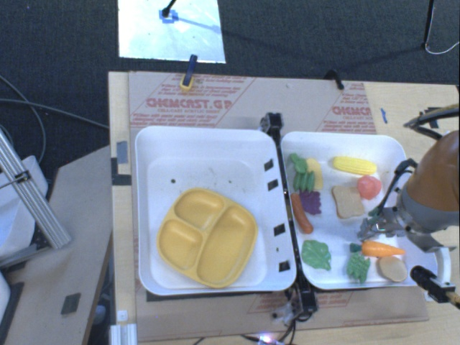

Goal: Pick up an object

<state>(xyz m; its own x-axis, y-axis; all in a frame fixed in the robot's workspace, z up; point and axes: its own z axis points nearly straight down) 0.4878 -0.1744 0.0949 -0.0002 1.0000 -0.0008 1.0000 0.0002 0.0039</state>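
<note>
The right bin [392, 144] holds several toy foods. A yellow corn cob [354, 166] lies at the back, with a red fruit [369, 186] and a bread slice [348, 202] in front of it. An orange carrot [382, 249], a tan round piece [392, 268] and green broccoli [358, 266] lie near the front right. My gripper [374, 226] hangs low over the bin's right side, just above the carrot and right of the bread slice. Nothing visibly sits in it.
Green vegetables [301, 172], purple grapes [311, 202], a red sausage [302, 213] and a lettuce leaf [315, 254] line the right bin's left side. The left bin [154, 149] bears a yellow divided plate [207, 236]. The arm's orange band [440, 178] sits over the right rim.
</note>
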